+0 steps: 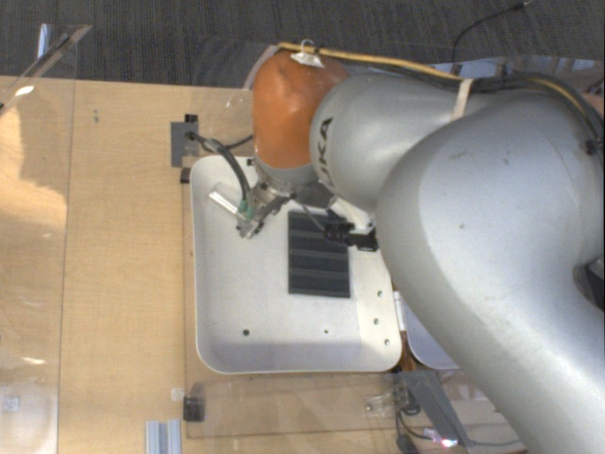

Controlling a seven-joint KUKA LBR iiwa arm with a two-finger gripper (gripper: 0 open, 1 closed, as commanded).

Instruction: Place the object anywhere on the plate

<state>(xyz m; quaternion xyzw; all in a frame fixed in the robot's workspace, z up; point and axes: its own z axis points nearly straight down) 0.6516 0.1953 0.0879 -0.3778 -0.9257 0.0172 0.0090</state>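
Gripper (248, 218), fingers hidden so its state cannot be told, hangs over the white bin (227, 339), with the dark ribbed plate (318, 258) just to its right.

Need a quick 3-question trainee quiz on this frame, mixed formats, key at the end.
1. True or false: the dark ribbed plate lies inside the white bin.
2. Which colour is the band above the arm's wrist? A) blue B) orange C) green
3. Fill in: the gripper hangs over the bin's ____ corner as seen in the image (upper-left / lower-right).

Key: 1 true; 2 B; 3 upper-left.
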